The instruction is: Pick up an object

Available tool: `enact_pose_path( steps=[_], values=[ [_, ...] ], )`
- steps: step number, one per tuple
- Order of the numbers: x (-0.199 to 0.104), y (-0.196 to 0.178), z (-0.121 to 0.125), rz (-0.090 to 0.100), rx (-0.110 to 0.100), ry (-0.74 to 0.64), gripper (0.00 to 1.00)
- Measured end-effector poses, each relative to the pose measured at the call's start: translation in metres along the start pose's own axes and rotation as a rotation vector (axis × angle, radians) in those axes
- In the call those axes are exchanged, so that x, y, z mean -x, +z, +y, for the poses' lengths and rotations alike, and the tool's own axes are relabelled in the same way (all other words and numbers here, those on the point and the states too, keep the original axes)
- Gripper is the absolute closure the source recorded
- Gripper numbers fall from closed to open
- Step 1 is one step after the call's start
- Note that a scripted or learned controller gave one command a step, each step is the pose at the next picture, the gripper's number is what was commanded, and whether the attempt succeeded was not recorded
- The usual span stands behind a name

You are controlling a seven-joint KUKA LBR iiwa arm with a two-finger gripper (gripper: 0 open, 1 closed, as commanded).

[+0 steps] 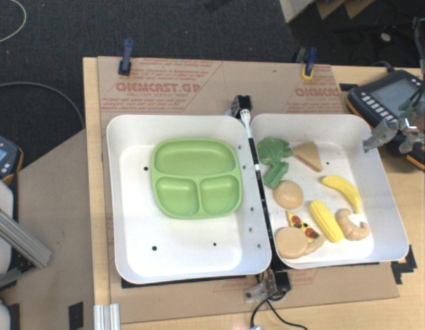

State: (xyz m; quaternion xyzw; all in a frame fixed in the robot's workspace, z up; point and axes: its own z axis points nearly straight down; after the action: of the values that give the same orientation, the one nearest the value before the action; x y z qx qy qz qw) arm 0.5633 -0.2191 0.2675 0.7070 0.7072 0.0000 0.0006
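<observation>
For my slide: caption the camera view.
Green divided plate in the left bin; toy foods fill the right bin.

A dark grey carpeted floor [54, 40] surrounds the light wooden bench [412, 205]. A brown cardboard sheet [199, 81] with red lettering covers the bench top, held at its far edge by a blue clamp [125, 56] and a yellow-and-blue clamp [309, 63]. A thin pale cable [13, 19] loops on the floor at upper left. Light is even and soft.
</observation>
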Motion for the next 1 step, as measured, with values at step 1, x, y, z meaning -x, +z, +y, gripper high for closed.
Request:
enact_pose_path(
  steps=[1],
  values=[
    [0.0047, 0.0964, -0.058, 0.006, -0.013, 0.004, 0.0]
  ],
)
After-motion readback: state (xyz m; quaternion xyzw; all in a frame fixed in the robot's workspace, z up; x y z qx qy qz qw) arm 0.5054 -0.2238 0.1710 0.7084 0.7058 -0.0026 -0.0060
